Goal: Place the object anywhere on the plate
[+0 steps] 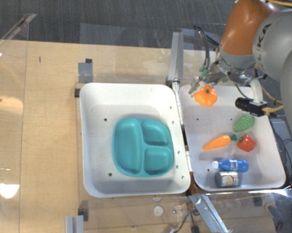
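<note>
A teal plate point(142, 146) with three compartments lies in the left white bin point(95, 130). An orange toy pepper point(205, 97) with a green stem rests at the far left corner of the right bin point(277, 154). My gripper point(204, 87) hangs directly over the pepper, open. One finger point(192, 87) slants down by the pepper's left side. The pepper's top sits just under the gripper, and I cannot tell whether they touch. The grey and orange arm covers the bin's far edge.
In the right bin lie a green fruit point(243, 123), a toy carrot point(217, 141), a red strawberry-like piece point(246, 143), a blue bottle point(232, 165) and a small can point(227, 179). A raised divider point(181, 125) separates the two bins.
</note>
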`<state>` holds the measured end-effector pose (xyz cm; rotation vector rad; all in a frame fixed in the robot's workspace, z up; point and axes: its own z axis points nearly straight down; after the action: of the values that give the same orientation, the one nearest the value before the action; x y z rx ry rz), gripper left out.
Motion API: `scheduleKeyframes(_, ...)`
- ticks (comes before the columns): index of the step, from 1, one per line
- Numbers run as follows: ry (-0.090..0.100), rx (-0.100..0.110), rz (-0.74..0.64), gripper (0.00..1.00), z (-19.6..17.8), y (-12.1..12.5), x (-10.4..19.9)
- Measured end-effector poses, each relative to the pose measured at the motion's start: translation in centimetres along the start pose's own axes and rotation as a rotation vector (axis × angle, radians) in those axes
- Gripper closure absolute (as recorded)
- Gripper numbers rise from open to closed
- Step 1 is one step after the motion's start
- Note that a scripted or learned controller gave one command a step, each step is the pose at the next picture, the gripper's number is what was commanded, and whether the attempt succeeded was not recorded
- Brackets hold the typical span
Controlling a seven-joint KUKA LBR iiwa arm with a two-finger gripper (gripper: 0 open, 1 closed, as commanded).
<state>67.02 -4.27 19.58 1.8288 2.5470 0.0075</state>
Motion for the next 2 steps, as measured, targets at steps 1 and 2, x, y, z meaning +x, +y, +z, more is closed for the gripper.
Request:
scheduleKeyframes(1,0.001,0.001,-0.025,1.00,-1.2,-7.0,7.9)
scheduleKeyframes(2,0.002,0.003,0.078,1.00,1.0,-9.0,14.8)
